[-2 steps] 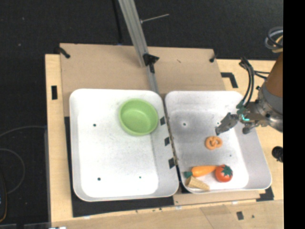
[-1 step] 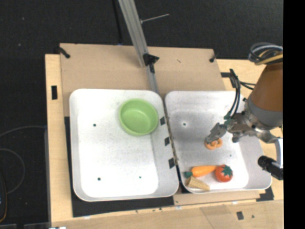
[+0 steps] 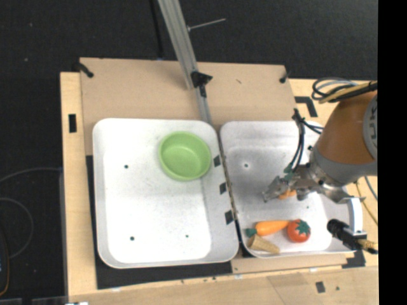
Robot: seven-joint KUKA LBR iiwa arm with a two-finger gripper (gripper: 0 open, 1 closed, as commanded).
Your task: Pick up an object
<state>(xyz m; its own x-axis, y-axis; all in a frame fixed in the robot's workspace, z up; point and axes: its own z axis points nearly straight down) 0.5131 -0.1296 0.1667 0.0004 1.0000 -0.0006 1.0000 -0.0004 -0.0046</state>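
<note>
My gripper [image 3: 284,191] hangs low over the middle of the right bin [image 3: 254,145], at the end of the grey arm with the orange band [image 3: 346,135]. A small orange thing [image 3: 289,195] shows right at its tip; whether it is gripped or just lies beneath is unclear. Near the bin's front edge lie an orange carrot [image 3: 272,227], a red tomato-like toy with a green top [image 3: 298,231] and a tan cone-shaped piece [image 3: 264,246]. A green bowl [image 3: 185,156] sits upright in the left bin [image 3: 127,196], towards its back right.
A metal pole [image 3: 181,40] slants up from the back of the bins. Black clips [image 3: 224,186] line the divide between the two bins. Cables [image 3: 337,89] loop behind the arm at the right.
</note>
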